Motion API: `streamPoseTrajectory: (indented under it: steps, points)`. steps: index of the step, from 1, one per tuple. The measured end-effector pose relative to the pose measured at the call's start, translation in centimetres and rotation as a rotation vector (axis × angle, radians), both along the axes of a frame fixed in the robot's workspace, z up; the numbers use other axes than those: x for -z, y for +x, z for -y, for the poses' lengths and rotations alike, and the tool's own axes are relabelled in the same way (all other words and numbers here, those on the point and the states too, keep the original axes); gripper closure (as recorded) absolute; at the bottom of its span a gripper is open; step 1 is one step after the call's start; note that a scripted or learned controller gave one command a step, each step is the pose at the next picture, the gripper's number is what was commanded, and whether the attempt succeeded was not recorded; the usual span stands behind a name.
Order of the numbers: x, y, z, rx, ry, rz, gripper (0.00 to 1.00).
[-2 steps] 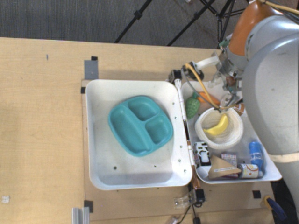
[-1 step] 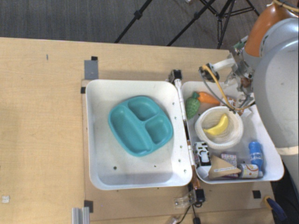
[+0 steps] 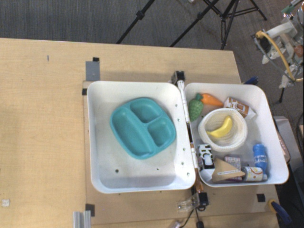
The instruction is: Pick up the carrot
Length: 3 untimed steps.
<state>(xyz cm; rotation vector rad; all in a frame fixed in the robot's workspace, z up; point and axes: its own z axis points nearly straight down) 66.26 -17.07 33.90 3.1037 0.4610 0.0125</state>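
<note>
Carrot [image 3: 211, 99] lies in the upper left corner of the right bin [image 3: 266, 122]. Its green top points toward the divider. It is just above the white bowl [image 3: 240, 136], which holds a banana [image 3: 222, 127]. The jaws sit at the frame's upper right edge, well apart from both bins, and I cannot tell their state. Teal plate [image 3: 142, 127] rests in the left bin [image 3: 99, 127].
</note>
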Motion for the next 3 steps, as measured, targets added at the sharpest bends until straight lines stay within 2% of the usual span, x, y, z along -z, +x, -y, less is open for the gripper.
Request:
streamPoseTrajectory:
  steps: [1,2,3]
  points:
    - [11.5,-1.0,-8.7,0.081,0.004,-0.007,0.00]
    - [0.1,-1.8,-0.4,0.037,0.001,-0.001,0.00]
    - [8.1,-2.3,-6.4,0.003,0.004,-0.008,0.00]
